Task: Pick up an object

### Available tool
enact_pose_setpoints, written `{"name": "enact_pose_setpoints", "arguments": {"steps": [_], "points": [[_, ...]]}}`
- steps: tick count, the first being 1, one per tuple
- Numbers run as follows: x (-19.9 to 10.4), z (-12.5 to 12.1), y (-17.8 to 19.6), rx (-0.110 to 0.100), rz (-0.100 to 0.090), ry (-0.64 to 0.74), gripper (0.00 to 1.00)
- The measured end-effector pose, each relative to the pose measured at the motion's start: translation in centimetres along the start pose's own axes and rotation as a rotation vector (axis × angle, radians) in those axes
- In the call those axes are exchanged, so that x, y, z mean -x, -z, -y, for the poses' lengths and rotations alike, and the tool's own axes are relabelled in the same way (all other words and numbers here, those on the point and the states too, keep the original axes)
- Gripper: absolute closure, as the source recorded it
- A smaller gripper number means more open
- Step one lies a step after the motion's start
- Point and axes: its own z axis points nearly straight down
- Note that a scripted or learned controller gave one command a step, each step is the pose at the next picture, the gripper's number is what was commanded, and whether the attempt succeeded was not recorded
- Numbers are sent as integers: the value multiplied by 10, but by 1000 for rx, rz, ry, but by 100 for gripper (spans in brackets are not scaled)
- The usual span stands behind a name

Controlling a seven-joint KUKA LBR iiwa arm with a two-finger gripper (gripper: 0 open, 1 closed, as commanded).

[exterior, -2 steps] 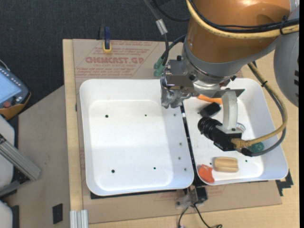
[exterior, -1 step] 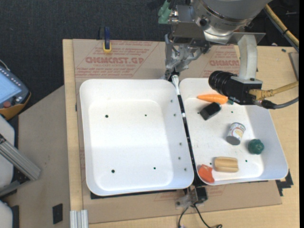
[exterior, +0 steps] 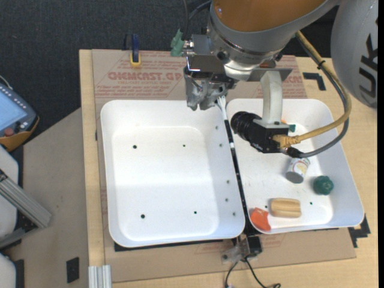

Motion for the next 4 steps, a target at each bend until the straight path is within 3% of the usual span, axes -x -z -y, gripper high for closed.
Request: {"name": "enact_pose_setpoints", "arguments": {"steps": [1, 2, 3, 4], "points": [[49, 21, -107, -8, 3, -8, 100], [27, 27, -84, 8, -3, -1, 100], [-22, 26, -25, 13, -6, 3, 100], [11, 27, -119, -5, 3, -7, 100]]}}
